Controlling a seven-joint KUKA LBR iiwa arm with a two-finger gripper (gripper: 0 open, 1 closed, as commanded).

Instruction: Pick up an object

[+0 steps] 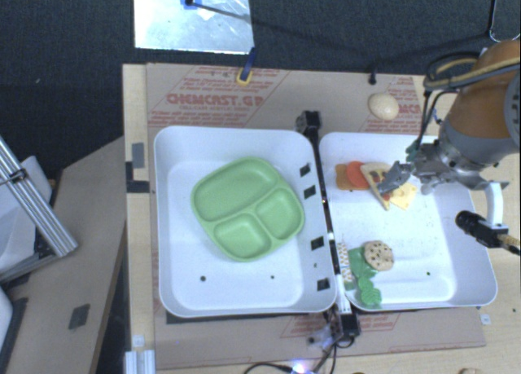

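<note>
Cheese lies in the right bin, just under the gripper; I cannot tell how its fingers stand. An orange piece sits just left of them, a cookie well below.

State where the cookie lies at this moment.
In the camera view, the cookie lies in the right bin, near its lower left corner, just above the green toy and beside the divider between the bins.
</note>
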